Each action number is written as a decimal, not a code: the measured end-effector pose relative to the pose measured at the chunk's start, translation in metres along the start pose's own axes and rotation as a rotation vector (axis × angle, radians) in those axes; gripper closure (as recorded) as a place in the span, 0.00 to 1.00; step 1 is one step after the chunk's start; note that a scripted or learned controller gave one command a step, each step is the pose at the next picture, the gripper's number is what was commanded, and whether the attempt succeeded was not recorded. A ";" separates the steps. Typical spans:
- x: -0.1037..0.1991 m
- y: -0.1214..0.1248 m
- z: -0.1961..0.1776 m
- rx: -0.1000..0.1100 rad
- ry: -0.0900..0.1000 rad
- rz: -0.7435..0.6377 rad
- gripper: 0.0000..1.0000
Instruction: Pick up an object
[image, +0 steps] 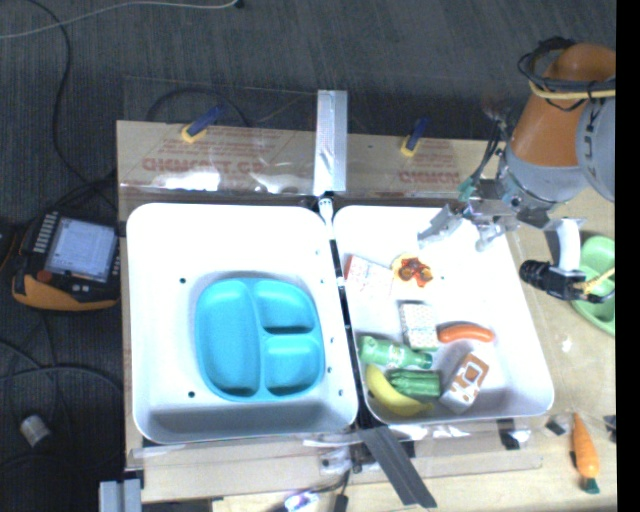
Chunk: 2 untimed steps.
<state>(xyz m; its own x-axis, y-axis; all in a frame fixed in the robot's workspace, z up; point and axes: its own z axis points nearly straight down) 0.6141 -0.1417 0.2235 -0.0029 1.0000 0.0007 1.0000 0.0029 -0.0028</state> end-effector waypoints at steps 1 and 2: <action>-0.015 0.010 0.077 0.001 -0.004 0.048 0.00; 0.000 0.014 0.129 -0.019 -0.004 0.029 0.00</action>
<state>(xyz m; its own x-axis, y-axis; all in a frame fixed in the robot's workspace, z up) 0.6272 -0.1415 0.0945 0.0265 0.9996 -0.0032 0.9995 -0.0264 0.0159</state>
